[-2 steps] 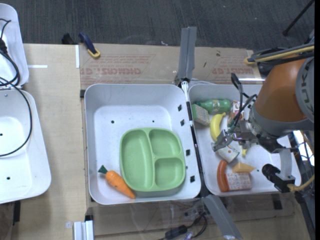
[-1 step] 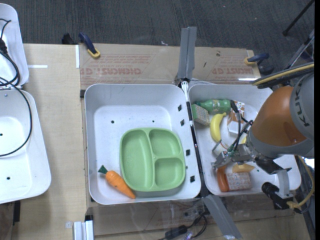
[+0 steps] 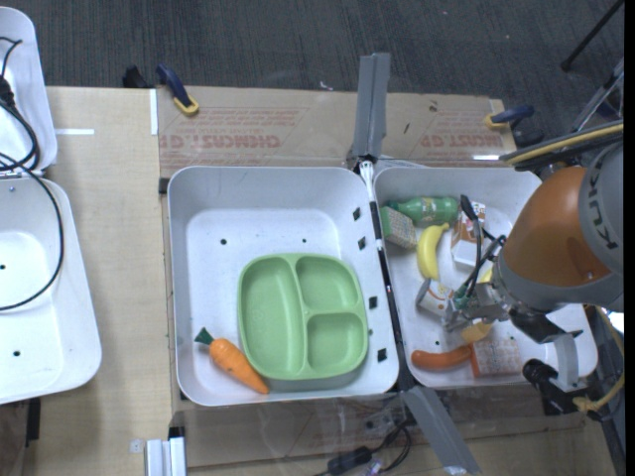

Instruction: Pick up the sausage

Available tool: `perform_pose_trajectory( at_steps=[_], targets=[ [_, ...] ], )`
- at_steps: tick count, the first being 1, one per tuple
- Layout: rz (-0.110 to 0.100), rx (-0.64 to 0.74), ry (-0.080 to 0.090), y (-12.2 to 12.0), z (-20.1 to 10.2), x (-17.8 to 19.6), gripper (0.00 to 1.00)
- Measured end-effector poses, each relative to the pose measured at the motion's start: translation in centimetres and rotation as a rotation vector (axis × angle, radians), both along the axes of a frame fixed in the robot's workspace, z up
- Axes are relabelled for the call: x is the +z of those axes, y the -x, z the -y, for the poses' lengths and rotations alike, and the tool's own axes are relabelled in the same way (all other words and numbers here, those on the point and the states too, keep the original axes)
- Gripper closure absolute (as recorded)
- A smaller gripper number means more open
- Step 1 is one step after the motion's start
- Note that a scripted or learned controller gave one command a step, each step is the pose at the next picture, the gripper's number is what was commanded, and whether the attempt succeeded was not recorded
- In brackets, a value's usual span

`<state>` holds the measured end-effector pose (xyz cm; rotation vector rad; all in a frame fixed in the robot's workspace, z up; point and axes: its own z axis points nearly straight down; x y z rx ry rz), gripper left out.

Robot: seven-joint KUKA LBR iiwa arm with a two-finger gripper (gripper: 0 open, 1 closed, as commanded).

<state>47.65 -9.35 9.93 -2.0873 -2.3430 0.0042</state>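
1. Dark carpet runs behind the desk (image 3: 109,167), a pale wooden top with a printed cardboard sheet (image 3: 268,127) laid under the two white bins, presumably to protect the surface.
2. Beside each other sit the left bin (image 3: 189,266) and the right bin (image 3: 397,181), so close that their inner walls touch.
3. My arm (image 3: 556,236), grey with the orange band, reaches in from the right and hangs over the right bin, covering much of its far half.
4. Filling the middle of the left bin is a green divided plate (image 3: 303,315); a toy carrot (image 3: 236,363) lies just beside its near-left corner.
5. Crowded into the right bin are a green bottle (image 3: 427,208) along the back wall and a banana (image 3: 429,251) below it, with white packets around them too jumbled to name.
6. At the front of the right bin, the sausage (image 3: 442,358) lies flat near the front wall, free of the clutter, which should make it easy to reach.
7. My gripper (image 3: 466,310) hovers just above and behind the sausage, apparently lining up to descend. Cables and my wrist blur it; I cannot tell how it is set.
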Motion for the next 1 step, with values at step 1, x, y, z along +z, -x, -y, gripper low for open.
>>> perform_pose_trajectory(
  at_steps=[1],
  targets=[
    [0.0, 0.001, 0.0, 0.0, 0.0, 0.0, 0.0]
  ],
)
